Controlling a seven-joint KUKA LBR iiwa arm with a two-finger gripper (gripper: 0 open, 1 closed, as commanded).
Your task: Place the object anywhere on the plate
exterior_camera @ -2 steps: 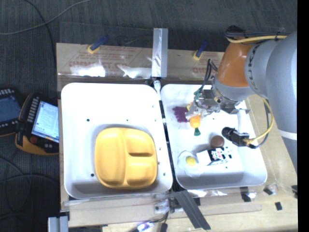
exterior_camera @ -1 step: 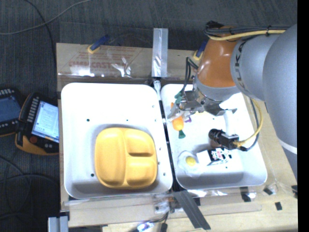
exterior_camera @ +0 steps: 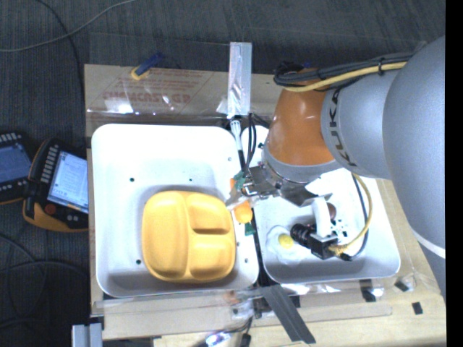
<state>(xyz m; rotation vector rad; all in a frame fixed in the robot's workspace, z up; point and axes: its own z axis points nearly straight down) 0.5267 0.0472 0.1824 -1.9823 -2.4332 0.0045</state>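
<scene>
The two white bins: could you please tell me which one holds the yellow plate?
The bin on the view's left: the yellow plate lies in it. The arm hangs over the other bin.

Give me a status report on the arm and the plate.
End effector hovers where left bin meets right bin. Plate in left bin. Small yellow item in right bin, off plate.

Partial "KUKA" lettering [exterior_camera: 333,121] on the grey arm [exterior_camera: 394,114]
</scene>
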